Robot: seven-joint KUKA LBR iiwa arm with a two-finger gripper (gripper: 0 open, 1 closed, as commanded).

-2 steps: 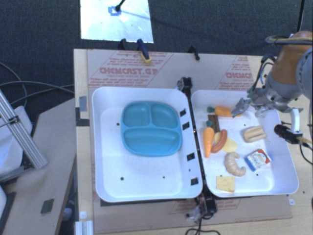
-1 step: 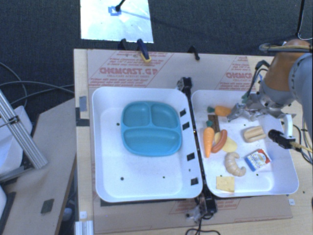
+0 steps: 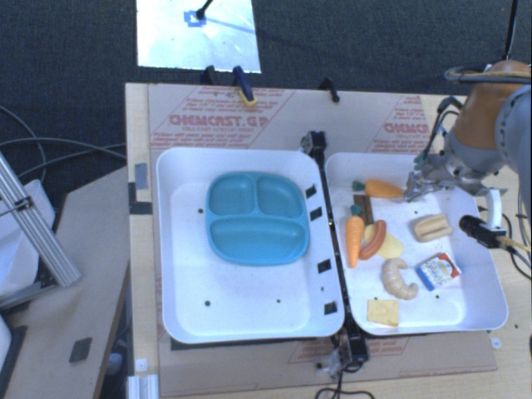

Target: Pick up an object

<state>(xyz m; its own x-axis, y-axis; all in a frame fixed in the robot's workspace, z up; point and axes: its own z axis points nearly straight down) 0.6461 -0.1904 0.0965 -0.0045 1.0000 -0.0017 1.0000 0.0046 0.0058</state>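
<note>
The right bin point(image 3: 478, 302) holds several toy foods: an orange piece point(image 3: 383, 189) at the back, a carrot point(image 3: 355, 239), a sausage point(image 3: 374, 238), a bread roll point(image 3: 431, 227), a croissant point(image 3: 400, 278), a cheese slice point(image 3: 383, 312) and a small carton point(image 3: 438, 271). My gripper point(image 3: 418, 187) hangs low over the back of that bin, just right of the orange piece. Its fingers look slightly apart with nothing between them.
A blue divided plate point(image 3: 256, 218) lies in the left bin point(image 3: 191, 306). A black divider with clips point(image 3: 326, 223) runs between the two bins. The arm's grey wrist with its orange band point(image 3: 486, 123) stands over the right bin's far right corner.
</note>
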